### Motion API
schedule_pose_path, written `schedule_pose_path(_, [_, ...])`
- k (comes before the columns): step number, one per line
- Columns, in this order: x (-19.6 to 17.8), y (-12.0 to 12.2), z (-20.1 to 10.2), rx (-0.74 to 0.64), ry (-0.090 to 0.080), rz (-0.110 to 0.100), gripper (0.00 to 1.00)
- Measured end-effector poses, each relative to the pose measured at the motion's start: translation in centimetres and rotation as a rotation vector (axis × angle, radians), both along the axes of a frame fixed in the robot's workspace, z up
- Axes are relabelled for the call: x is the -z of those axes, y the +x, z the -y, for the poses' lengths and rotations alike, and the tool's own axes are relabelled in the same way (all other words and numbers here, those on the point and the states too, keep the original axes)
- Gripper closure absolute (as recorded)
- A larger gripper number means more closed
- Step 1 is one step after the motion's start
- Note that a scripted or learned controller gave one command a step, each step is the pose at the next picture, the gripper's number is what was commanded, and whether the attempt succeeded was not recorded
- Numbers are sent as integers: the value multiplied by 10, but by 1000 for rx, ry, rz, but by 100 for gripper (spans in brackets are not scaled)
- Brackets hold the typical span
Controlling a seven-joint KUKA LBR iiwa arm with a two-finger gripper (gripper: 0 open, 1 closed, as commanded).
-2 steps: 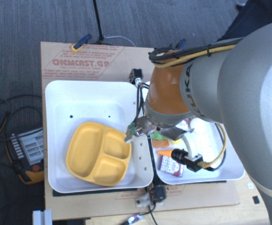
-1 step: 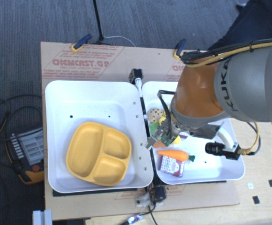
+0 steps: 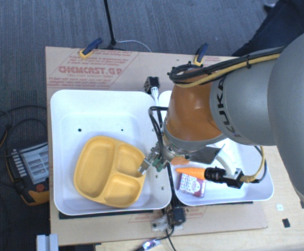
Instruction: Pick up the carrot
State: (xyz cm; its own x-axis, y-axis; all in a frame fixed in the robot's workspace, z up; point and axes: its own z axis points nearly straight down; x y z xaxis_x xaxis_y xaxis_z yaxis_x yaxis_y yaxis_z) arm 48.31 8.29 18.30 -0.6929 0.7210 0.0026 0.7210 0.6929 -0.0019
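Observation:
The carrot (image 3: 189, 170) is a small orange piece lying in the right bin (image 3: 264, 192), near that bin's left wall and partly under the arm. My gripper (image 3: 150, 164) hangs to the carrot's left, over the right side of the left bin (image 3: 63, 140). It sits at the rim of a yellow divided plate (image 3: 109, 170). Nothing orange shows at the gripper's tip.
A red and white carton (image 3: 192, 185) lies just in front of the carrot. A dark grey flat piece (image 3: 210, 154) shows behind the carrot, under the arm. The big grey and orange arm covers much of the right bin.

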Motion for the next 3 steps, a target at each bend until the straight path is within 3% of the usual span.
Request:
schedule_pose_path(1, [0, 0, -8, 283, -3, 0, 100])
schedule_pose_path(2, [1, 0, -6, 727, -7, -1, 100])
schedule_pose_path(3, [-8, 0, -5, 726, -11, -3, 100])
